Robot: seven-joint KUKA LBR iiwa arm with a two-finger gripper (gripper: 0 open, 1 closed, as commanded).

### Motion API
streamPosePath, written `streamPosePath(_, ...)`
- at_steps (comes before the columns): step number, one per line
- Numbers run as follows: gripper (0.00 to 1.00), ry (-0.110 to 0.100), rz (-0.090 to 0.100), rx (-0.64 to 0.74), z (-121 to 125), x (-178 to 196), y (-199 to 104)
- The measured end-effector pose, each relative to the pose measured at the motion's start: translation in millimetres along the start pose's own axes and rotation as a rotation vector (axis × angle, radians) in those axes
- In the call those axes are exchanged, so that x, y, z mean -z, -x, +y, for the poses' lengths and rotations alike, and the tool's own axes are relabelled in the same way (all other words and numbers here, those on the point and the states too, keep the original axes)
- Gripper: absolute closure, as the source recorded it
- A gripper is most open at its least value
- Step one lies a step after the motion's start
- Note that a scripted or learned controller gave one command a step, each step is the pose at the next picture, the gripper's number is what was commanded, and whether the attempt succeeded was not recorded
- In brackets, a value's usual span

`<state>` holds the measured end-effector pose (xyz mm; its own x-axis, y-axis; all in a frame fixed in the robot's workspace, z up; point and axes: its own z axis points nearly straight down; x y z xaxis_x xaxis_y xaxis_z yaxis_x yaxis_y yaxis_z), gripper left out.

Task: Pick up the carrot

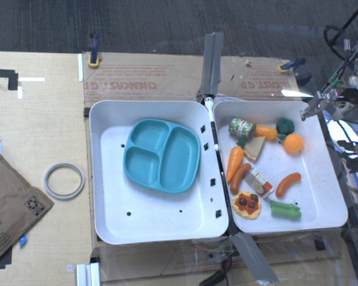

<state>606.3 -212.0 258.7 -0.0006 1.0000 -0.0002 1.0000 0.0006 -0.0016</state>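
Observation:
The carrot (234, 162) is a small orange tapered piece lying lengthwise near the left wall of the right bin (333, 189). A red-orange sausage (240, 178) lies against its lower end, and a cheese wedge (254, 148) sits just to its upper right. My gripper (315, 106) hangs at the right bin's far right corner, above the rim. It is well apart from the carrot and has nothing visible in it.
The right bin also holds a green can (241, 127), broccoli (284, 126), an orange fruit (293, 143), a second sausage (287, 185), a pizza slice (246, 204) and a green vegetable (285, 210). A teal divided plate (162, 155) lies in the left bin (107, 207). A tape ring (64, 180) rests on the bench.

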Motion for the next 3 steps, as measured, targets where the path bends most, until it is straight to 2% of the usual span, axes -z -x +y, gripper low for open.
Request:
streamPosePath(1, 0.00, 0.001, 0.000, 0.249, 10.6, -147.7, -63.5)
streamPosePath(2, 0.00, 0.005, -0.002, 0.330, 53.6, -165.5, -28.9)
streamPosePath(3, 1.00, -0.003, -0.002, 0.332, 52.1, -157.6, -28.7)
